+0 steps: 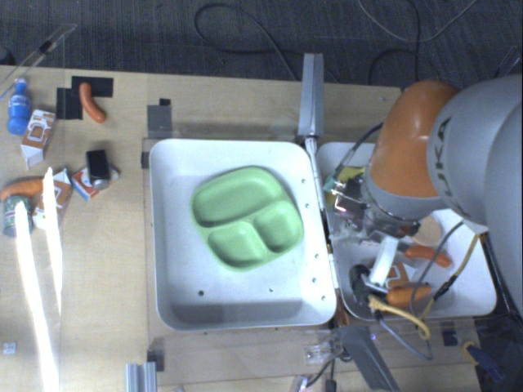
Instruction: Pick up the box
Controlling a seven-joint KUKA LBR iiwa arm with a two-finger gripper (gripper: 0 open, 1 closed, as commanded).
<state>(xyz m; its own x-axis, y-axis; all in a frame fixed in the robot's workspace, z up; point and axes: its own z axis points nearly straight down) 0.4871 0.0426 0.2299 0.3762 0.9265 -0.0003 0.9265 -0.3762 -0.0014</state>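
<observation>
Your gripper (377, 261) is reaching down into the right bin (482, 300), and you cannot tell its state or whether it has hold of anything. The box (399, 273), an orange-and-white shape, seems to be lying just near of it, partly hidden, beside a carrot (426, 254). To the left, a green tray (247, 216) is sitting in the left bin (176, 300).

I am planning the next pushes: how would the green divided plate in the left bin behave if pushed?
The green plate looks moulded and rigid, so it is probably stiff. It lies flat and low in the left bin, so it would likely slide, not tip or roll.
</observation>
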